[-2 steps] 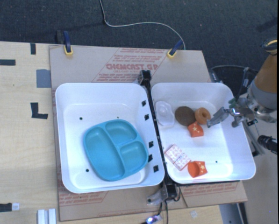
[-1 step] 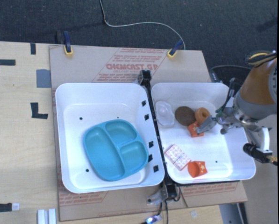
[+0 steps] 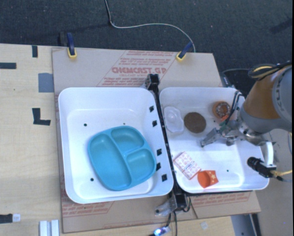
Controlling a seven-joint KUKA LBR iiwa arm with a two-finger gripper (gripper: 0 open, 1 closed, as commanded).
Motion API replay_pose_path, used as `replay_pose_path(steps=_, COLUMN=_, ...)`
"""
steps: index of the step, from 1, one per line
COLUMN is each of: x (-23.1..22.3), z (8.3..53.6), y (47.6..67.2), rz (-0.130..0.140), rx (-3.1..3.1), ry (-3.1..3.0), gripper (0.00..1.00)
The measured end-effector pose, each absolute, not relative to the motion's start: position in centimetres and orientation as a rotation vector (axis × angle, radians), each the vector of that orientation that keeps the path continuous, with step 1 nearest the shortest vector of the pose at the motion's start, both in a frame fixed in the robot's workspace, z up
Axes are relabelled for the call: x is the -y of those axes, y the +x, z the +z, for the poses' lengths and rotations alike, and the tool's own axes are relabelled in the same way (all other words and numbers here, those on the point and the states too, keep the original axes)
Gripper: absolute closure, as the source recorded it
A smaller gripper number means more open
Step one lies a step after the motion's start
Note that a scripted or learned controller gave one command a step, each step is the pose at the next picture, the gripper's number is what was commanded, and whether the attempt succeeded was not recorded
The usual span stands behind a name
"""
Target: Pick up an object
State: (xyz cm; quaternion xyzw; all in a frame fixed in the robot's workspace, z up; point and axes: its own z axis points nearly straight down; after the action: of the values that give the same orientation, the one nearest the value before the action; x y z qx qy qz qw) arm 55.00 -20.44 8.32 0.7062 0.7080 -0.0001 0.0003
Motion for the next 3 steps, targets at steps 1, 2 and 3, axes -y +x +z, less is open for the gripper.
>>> replay_pose_path(steps=1, x=20.6, z=9.5, y=55.1, rz=-0.001, rx=-2.22, ry=2.216, gripper=1.0)
replay_pose_path(steps=2, x=20.8, z=15.4, y=55.9, rz=0.001, rx=-2.221, ry=2.218, gripper=1.0)
replay_pose_path(steps=3, x=20.8, z=21.7, y=56.2, rz=0.003, rx=-2.221, ry=2.216, gripper=1.0)
